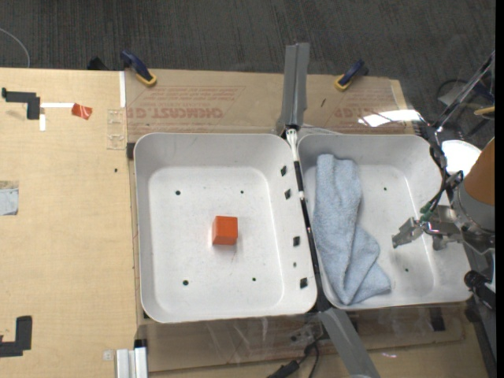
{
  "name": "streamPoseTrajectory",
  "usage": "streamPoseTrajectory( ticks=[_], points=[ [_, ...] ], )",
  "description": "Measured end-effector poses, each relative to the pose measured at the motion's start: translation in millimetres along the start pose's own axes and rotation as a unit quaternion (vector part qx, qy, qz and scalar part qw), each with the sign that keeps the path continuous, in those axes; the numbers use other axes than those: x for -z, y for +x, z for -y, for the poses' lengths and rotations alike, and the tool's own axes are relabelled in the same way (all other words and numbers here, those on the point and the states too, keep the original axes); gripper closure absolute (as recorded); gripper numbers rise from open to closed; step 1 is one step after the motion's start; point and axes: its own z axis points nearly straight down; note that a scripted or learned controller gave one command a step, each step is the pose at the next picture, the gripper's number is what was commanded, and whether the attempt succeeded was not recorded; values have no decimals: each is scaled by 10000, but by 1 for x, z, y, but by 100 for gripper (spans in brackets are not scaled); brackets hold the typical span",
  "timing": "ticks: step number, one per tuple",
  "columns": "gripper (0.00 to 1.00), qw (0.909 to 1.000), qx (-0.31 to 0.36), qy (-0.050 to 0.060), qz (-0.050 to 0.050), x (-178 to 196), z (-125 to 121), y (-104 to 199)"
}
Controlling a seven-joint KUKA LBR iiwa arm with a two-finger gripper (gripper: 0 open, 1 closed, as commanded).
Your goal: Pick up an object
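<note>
An orange block sits on the floor of the left bin, near its middle. A pale blue-grey towel lies crumpled along the left side of the right bin, running from back to front. My gripper hangs over the right part of the right bin, a short way right of the towel and apart from it. Nothing shows in its grasp. The arm's wrist and cables come in behind it from the right edge.
A grey divider bar runs between the two bins. Clamps hold the cardboard sheet at the back. A wooden bench top lies to the left, with a small red piece on it.
</note>
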Motion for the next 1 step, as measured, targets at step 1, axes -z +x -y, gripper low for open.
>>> streamPoseTrajectory(
  ticks=[1],
  points=[
    [100,10000,-13,-4,3,9,-1,-1]
  ],
)
